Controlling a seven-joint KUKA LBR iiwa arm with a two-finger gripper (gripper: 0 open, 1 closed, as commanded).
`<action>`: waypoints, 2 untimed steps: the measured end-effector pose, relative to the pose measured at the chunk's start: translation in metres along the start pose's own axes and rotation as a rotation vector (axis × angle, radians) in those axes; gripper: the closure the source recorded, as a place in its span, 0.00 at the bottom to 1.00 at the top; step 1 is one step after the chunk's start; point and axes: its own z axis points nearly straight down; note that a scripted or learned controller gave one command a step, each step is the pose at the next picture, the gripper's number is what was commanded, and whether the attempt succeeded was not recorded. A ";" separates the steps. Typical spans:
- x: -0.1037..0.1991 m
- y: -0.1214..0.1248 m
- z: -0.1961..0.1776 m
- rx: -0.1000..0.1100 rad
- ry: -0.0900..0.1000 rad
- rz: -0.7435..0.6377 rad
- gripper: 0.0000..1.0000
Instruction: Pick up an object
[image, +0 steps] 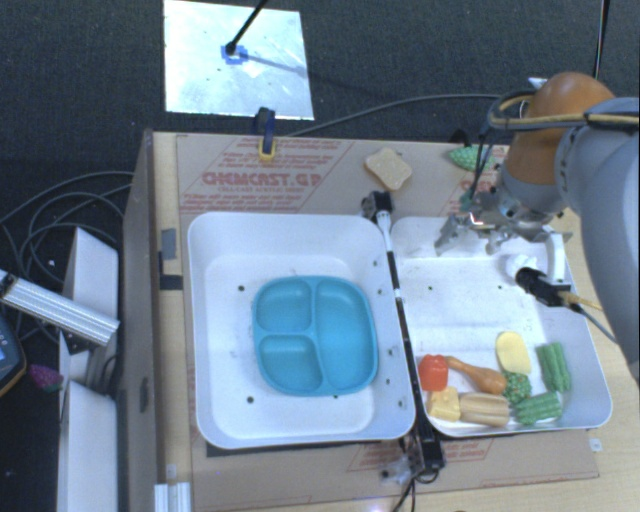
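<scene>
Toy food: you have a cluster nearest the camera at the lower right of the frame, in the right bin (590, 400) — a red tomato piece (433, 372), an orange carrot (478, 375), a yellow slice (513, 352), a broccoli floret (517, 387), two green pods (553, 366), a yellow block (444, 403) and a tan bundle (484, 408).
End effector (492, 232): you see it at the upper right, over the right bin's far edge, well apart from the food; you cannot tell whether it is open or closed, and nothing shows in it.
Arm (590, 150): grey with an orange band, entering from the right.
Left bin (215, 300): holds a blue divided plate (314, 334).
Table (300, 180): a tan bread piece (388, 168) lies beyond the bins, top centre.
</scene>
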 end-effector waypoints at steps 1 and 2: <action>0.023 -0.021 0.042 0.000 0.003 -0.003 0.00; 0.037 -0.032 0.041 -0.001 0.002 -0.003 0.00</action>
